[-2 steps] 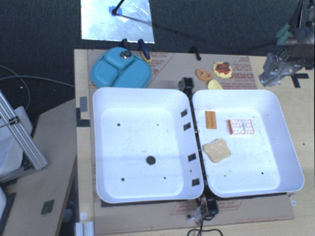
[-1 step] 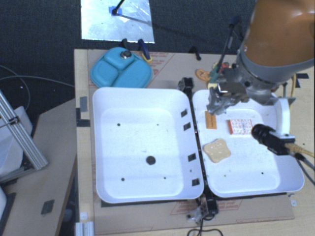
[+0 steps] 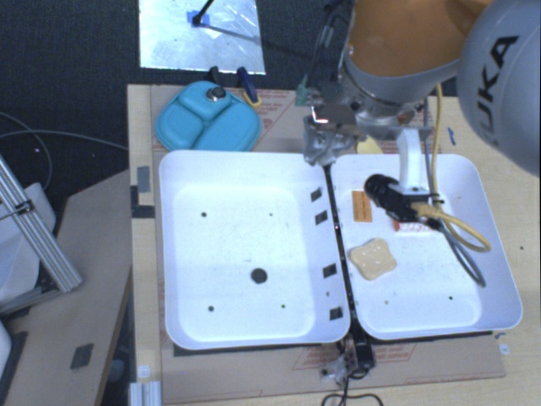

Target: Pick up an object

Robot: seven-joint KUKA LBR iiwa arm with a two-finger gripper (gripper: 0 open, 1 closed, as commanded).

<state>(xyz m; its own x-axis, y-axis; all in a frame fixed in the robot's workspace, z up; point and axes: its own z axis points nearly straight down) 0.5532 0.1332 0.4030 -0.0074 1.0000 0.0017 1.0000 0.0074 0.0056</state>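
Beige, toast-shaped flat piece (image 3: 373,259) lies in the white bin on the view's right (image 3: 499,311), near mid-floor with bare room all round, so no wall should crowd a grasp. A small orange rectangular tag (image 3: 361,206) lies near it. The grey gripper (image 3: 321,149) hangs over the bins' shared rim, apparently empty; spread or closed, I cannot tell.

A blue tray (image 3: 207,118) with moulded compartments sits on the counter (image 3: 89,260), just behind the far rim of the left white bin (image 3: 228,235). Farther back lies a shiny silver sheet (image 3: 169,32) (a dark, blue-tipped rod (image 3: 199,19) crosses it). At the left edge, a pale metal strut (image 3: 38,235) slants.
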